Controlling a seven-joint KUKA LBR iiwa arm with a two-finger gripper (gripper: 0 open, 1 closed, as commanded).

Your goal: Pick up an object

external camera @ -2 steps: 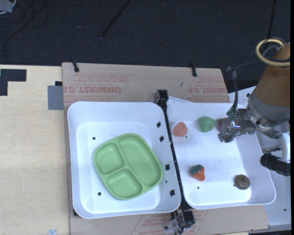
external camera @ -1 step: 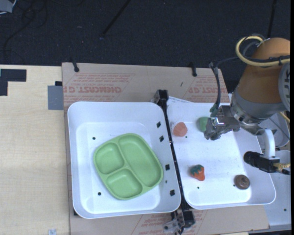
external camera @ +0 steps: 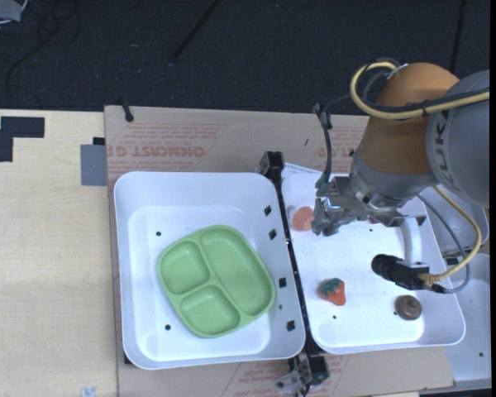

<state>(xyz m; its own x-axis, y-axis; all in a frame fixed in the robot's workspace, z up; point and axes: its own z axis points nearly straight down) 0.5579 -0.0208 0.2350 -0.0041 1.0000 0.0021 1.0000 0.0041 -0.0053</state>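
Hand (external camera: 324,224) low in right bin (external camera: 446,333), frame centre-right, beside pink piece (external camera: 302,217); grip state unclear. Toy strawberry (external camera: 333,290) below. Green divided plate (external camera: 216,280) in left bin (external camera: 140,197).

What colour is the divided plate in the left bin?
Light green, seen clearly in the camera view: the divided plate lies in the white left bin.

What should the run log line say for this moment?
gripper over right bin, near pink object | toy strawberry untouched | green divided plate in left bin
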